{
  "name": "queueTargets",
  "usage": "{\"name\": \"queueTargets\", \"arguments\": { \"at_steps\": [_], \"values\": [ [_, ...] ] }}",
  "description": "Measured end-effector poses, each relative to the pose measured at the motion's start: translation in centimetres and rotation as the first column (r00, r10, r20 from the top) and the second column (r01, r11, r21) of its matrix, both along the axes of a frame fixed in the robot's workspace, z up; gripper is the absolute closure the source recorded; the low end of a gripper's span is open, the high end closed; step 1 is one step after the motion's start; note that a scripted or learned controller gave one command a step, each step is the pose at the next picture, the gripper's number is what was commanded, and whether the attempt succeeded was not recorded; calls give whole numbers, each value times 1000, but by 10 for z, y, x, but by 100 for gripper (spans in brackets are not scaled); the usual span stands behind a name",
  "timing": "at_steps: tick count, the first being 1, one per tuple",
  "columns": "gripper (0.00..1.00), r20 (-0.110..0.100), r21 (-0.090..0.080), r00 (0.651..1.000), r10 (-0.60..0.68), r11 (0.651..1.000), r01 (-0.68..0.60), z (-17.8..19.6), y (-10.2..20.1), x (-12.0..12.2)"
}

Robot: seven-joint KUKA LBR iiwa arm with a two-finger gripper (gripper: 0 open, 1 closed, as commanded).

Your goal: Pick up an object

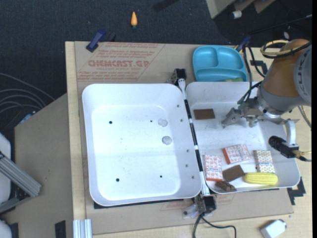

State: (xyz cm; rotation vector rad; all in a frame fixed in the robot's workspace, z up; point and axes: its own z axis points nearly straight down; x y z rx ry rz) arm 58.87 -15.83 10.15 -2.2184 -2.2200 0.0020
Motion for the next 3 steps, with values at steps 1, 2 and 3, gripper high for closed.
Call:
{"name": "queueTargets", "arguments": {
  "at_steps": [1,2,3],
  "values": [
    [0,0,1,1000,1,1000,-1,-17,56,4],
    [0,2,0,1000,-1,1000,1,83,68,-63],
    [0,3,-1,1000,-1,1000,1,-17,66,-39]
  ]
}}
